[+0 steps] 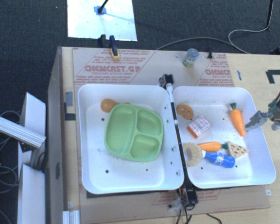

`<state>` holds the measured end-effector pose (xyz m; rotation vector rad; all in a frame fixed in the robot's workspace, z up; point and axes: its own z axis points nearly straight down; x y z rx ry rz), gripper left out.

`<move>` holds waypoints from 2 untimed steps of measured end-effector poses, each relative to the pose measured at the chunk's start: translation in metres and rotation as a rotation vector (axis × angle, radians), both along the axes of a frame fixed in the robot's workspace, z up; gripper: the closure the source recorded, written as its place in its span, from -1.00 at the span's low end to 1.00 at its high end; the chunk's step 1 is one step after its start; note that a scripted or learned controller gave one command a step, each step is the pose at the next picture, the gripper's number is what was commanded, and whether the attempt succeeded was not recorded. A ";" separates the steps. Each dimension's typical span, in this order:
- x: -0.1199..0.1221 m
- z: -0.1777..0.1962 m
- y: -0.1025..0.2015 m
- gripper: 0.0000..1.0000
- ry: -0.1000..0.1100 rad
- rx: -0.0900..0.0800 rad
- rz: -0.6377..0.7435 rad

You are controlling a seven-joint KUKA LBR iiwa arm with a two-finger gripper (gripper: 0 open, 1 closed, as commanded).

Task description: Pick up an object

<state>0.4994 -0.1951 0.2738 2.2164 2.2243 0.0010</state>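
The right bin (pixel 224 178) holds several small toys. Among them are a carrot (pixel 237 119), a pretzel (pixel 185 110), a white and red box (pixel 199 126), a second orange carrot piece (pixel 210 147), a waffle-patterned wedge (pixel 237 150), a blue bottle (pixel 220 159) and a tan round piece (pixel 192 154). My gripper (pixel 255 120) hovers over the right rim of this bin, just right of the carrot and apart from it. Nothing is seen held in it.
The left bin (pixel 95 171) carries a green divided plate (pixel 134 132) with an orange ball (pixel 108 105) at its upper left. A black bar (pixel 176 125) runs between the bins. A small jar (pixel 191 57) stands on the board behind them.
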 end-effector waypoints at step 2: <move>0.063 -0.188 0.102 -1.00 -0.005 -0.009 -0.006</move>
